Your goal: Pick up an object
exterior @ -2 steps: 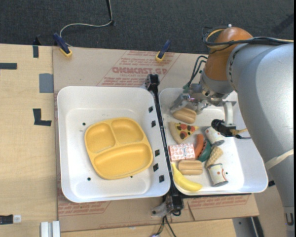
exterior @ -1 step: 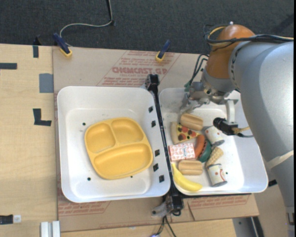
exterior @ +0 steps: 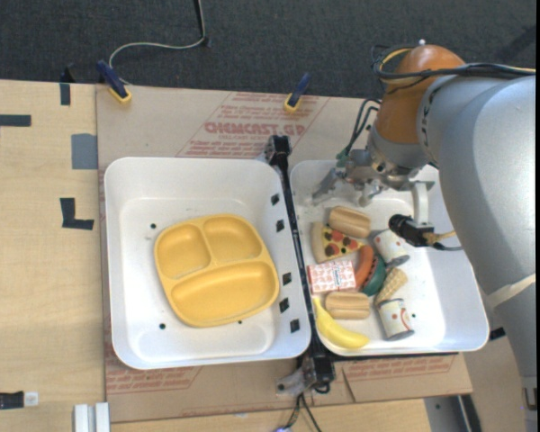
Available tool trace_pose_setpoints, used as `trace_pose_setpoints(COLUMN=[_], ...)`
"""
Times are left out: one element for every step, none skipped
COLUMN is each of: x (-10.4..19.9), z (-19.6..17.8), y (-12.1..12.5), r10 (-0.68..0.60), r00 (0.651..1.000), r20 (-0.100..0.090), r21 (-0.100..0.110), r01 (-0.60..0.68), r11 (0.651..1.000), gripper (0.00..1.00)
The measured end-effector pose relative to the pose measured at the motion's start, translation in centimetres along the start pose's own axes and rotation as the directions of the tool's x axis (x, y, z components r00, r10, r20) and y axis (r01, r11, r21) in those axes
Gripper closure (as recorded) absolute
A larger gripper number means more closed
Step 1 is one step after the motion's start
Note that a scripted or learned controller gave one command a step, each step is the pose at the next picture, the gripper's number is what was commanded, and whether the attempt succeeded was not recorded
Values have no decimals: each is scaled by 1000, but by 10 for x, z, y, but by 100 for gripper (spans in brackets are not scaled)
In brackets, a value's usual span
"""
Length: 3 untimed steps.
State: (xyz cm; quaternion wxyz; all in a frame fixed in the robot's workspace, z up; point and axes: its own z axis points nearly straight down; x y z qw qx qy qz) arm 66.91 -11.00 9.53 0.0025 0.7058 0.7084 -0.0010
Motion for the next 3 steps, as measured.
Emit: trace_pose_setpoints(x=[13, 13, 55], z=[9, 0, -89], y=[-35, -35, -111], r10=[3, 3, 1], r00=[1000, 1000, 1000], r20=[-2, -2, -6], r21=[0, 0, 3], r01=[-3, -3, -1], r11=[1000, 1000, 1000], gripper=[0, 100, 100])
